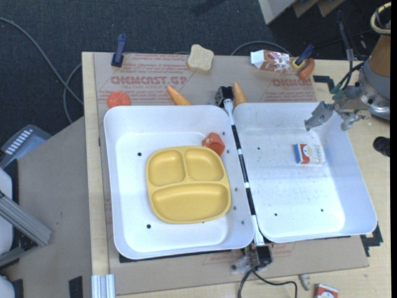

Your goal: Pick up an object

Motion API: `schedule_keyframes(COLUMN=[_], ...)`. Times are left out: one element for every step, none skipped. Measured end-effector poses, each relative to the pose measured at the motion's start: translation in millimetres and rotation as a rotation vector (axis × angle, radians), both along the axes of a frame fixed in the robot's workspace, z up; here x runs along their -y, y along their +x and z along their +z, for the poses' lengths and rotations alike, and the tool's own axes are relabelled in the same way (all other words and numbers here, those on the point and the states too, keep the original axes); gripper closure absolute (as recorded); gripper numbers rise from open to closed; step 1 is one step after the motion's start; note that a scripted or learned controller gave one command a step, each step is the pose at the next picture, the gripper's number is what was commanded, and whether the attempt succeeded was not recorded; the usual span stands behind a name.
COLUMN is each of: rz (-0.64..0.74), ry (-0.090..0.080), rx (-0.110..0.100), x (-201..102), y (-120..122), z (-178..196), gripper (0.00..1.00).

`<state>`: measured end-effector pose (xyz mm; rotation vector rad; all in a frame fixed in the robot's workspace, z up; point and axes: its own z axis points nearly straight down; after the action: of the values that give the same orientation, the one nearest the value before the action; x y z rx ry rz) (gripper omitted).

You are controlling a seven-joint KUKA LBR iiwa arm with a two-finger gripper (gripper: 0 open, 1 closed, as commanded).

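A small white carton (308, 154) with red and blue print lies flat in the right bin (291, 219), toward its far right. My gripper (330, 119) hangs over the bin's far right corner, up and to the right of the carton and apart from it. It is open with nothing between its fingers. In the left bin (124, 166) a yellow divided plate (188, 184) lies in the middle, and a small red-orange piece (214, 143) rests just beyond the plate's far right corner.
Behind the bins on the brown board lie a bread slice (200, 57), a blue clip (118, 49), a red toy (118, 98), two orange carrot-like pieces (178, 96), (239, 94) and a small printed carton (271, 59). A black divider (242, 166) runs between the bins.
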<state>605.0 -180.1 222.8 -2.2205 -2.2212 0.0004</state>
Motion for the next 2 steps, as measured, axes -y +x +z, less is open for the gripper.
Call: schedule_keyframes(rz=[-0.001, 0.001], ry=[0.000, 0.001], rx=[-0.002, -0.002], x=[12.4, -3.9], y=[9.9, 1.4], z=[-97.5, -108.3], gripper=[0.00, 0.00])
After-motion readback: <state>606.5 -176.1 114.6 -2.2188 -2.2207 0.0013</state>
